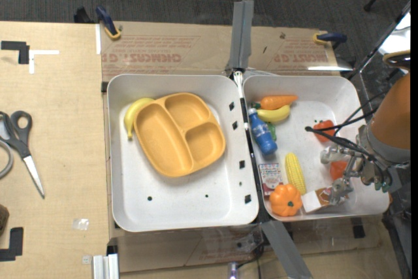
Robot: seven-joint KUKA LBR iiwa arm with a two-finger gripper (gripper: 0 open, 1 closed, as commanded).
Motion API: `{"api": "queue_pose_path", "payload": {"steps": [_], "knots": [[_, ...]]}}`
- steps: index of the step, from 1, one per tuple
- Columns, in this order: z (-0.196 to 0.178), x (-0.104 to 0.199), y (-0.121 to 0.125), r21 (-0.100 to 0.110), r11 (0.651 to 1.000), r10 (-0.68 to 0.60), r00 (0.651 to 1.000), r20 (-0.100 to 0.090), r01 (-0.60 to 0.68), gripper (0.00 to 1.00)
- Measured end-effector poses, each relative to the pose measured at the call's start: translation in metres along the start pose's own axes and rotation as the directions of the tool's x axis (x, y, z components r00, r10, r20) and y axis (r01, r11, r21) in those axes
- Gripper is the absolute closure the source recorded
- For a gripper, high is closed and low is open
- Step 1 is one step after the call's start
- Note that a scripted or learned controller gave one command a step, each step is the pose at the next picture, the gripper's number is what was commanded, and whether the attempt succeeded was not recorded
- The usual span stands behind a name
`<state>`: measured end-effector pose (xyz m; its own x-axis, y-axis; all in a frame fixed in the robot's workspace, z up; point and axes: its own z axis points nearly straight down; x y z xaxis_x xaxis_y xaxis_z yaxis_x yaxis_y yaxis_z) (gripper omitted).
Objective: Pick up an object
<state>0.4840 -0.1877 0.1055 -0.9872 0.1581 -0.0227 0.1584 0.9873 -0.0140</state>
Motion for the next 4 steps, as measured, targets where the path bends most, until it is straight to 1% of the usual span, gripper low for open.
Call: {"api": "queue_pose_path", "payload": {"steps": [1,2,3,4], "knots": [[0.001,-0.006,0.012,-0.001,0.996,0.086,0.996,-0.002,-0.086,0.0],[0.014,-0.066,0.073,-0.01,0.986,0.168,0.985,-0.022,-0.169,0.0],[0.007,-0.067,0.074,-0.009,0.986,0.165,0.986,-0.022,-0.165,1.0],[0.016,-0.032,0.094,-0.01,0.993,0.119,0.993,-0.027,-0.119,1.0]]}}
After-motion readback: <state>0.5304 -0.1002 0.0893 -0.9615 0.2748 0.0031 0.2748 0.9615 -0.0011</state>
